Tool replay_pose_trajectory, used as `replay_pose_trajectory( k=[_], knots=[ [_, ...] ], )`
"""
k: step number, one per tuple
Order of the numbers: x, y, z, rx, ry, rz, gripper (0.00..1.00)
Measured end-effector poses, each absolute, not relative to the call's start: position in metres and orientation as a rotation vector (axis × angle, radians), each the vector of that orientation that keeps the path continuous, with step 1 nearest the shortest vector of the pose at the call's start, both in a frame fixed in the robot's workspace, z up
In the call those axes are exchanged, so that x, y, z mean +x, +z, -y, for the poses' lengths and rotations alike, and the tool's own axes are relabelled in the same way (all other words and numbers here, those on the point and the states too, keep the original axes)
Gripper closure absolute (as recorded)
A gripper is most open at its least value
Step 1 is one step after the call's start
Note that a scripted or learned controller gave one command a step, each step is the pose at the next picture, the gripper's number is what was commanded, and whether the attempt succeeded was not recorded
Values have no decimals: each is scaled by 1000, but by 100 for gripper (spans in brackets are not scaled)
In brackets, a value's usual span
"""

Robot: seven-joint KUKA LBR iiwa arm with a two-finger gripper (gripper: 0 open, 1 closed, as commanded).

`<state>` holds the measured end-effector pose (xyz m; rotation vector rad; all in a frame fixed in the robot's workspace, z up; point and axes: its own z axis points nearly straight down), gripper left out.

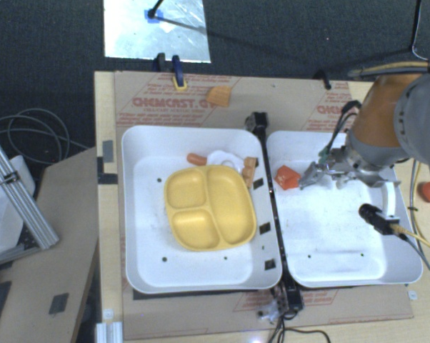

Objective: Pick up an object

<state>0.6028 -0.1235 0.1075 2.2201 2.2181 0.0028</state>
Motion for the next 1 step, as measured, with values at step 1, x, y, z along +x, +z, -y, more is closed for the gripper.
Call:
replay_pose_trajectory(
  k=[1],
  knots=[
    [602, 107, 122, 2219, 3, -2221, 0]
  ],
)
